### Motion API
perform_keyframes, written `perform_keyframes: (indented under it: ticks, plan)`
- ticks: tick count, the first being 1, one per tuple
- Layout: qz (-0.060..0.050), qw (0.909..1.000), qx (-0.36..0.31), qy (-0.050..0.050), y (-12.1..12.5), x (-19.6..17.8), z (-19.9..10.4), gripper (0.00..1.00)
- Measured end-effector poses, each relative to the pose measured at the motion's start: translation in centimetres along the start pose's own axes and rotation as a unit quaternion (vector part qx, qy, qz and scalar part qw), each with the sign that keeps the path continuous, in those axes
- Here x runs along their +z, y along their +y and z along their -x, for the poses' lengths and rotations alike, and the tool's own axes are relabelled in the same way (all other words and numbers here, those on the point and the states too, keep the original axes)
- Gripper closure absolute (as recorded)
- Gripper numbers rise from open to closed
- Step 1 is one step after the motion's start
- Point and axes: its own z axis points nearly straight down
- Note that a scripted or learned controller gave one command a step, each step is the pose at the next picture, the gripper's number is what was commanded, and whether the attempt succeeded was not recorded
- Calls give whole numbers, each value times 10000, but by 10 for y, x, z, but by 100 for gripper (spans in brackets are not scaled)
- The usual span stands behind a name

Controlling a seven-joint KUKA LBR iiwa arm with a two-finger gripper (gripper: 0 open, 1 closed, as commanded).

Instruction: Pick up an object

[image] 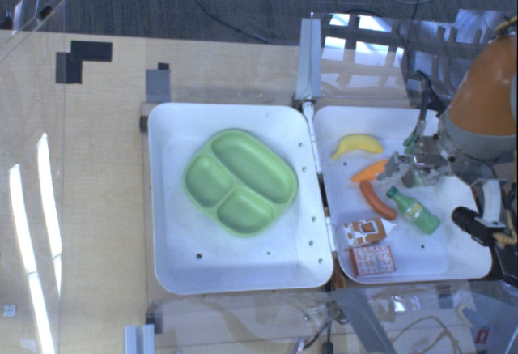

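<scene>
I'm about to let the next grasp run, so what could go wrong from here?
The hand hangs over a crowded patch: carrot, sausage and green bottle lie close together, so it may catch two things or knock one aside. The bottle lies on its side and could roll away. The banana lies near the right bin's wall, awkward to reach.

Divided plate in the left bin; banana, carrot, sausage, bottle, two packets in the right bin.
</scene>
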Motion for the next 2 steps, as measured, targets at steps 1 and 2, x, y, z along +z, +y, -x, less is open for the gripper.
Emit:
perform_keyframes:
  ticks: [1, 2]
  plan:
    - [60, 9979, 639, -6, 29, 100, -30, 0]
    - [84, 9980, 634, 3, 32, 90, -31, 100]
